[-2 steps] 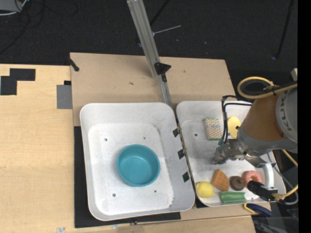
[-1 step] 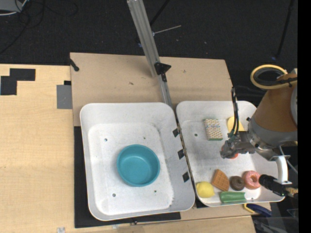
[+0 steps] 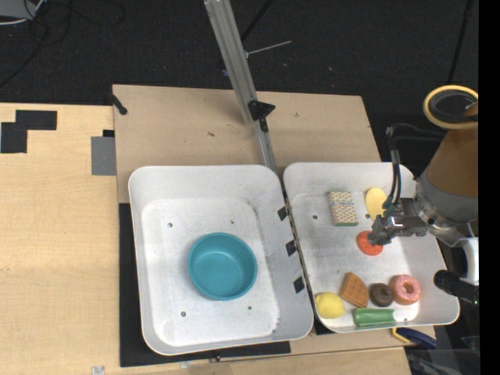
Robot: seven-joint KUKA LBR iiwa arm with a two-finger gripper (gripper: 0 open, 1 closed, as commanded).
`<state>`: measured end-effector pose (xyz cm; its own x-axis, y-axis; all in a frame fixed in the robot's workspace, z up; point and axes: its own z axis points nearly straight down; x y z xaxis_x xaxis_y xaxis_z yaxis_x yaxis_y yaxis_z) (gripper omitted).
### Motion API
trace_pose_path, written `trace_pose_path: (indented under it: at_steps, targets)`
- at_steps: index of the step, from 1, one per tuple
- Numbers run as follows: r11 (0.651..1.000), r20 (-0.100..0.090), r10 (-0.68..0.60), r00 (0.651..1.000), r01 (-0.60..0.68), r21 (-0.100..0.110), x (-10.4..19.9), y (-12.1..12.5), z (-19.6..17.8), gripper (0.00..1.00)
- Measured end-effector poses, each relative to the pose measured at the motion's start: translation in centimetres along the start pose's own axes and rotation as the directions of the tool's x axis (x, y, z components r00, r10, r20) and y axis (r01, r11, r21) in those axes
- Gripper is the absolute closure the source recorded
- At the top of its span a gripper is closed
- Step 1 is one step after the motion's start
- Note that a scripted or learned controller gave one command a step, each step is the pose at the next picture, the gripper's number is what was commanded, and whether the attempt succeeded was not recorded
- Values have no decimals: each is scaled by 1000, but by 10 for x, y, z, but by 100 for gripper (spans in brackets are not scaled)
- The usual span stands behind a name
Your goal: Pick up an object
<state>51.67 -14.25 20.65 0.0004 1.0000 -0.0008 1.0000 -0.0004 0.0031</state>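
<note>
Right now my gripper (image 3: 380,233) sits low in the right bin (image 3: 312,186), directly over a small, round, orange-red object (image 3: 367,244), though its grip there is too indistinct to judge.

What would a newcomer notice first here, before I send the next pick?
The teal bowl sits alone in the left bin. The right bin holds a crowd of small toy foods along its near edge, and the end effector hangs right over a red-orange piece by the far-right side.

Orange-banded grey arm (image 3: 457,174), dark metal pincer (image 3: 383,233), green cable.
</note>
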Motion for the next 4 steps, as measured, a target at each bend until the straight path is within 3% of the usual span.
trace_pose_path:
  at_steps: [1,4]
  targets:
    - [1000,0,0,1000,0,2,0,0,-30,100]
    - [1000,-1,-3,1000,3,3,155,53,-31,100]
